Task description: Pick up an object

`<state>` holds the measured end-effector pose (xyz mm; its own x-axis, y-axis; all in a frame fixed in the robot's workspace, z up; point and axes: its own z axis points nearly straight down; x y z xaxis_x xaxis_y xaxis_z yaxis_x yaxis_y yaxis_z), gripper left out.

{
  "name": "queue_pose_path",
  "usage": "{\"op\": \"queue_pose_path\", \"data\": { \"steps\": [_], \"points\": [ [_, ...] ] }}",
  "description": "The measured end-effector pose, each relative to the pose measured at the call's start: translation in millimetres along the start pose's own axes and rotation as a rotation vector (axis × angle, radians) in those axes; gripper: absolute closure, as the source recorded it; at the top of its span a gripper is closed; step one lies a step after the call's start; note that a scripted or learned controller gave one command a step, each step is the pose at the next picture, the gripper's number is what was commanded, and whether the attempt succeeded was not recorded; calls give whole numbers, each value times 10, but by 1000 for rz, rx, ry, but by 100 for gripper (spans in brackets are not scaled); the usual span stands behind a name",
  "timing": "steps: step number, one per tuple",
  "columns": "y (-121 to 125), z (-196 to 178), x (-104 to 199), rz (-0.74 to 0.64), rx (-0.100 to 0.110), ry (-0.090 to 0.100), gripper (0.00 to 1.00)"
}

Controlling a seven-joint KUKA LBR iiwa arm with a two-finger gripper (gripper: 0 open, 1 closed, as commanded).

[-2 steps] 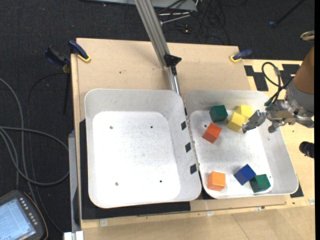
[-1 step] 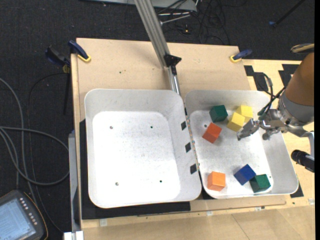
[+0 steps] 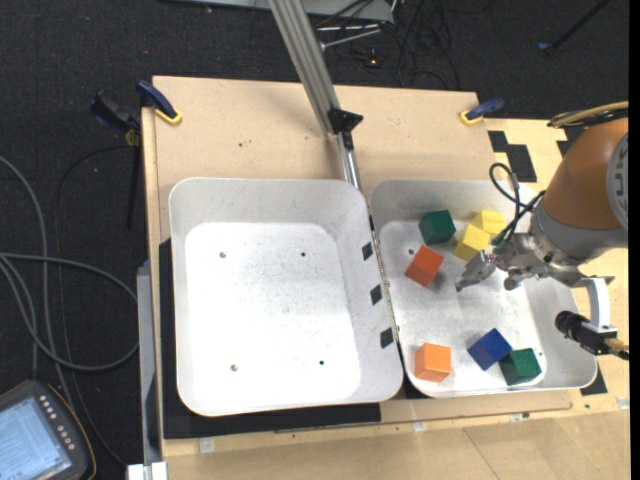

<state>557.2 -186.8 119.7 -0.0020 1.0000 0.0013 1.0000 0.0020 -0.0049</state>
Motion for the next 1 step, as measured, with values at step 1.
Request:
{"op": "queue_pose_path", "data": {
  "steps": [1],
  "points": [
    [14,-138,-11,2,-7,-3,100]
  ]
}}
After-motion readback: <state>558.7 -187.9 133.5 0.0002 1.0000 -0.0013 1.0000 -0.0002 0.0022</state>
